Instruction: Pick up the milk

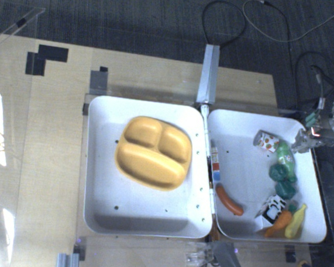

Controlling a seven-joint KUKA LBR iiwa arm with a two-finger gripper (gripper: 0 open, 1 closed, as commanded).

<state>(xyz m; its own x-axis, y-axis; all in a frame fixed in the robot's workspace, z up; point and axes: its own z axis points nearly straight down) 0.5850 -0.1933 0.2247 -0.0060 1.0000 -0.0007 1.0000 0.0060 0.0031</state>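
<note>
Milk carton, black-and-white patterned, lies near the front right corner of the right bin, touching a carrot and just beside a banana. Gripper sits at that bin's far right rim; its opening cannot be made out. Arm is cut off at the frame edge.

Robotics lab, white bins on wooden bench, loose cables

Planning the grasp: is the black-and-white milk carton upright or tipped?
Tipped: black-and-white milk carton lies aslant on the right white bin floor, against the orange carrot.
</note>
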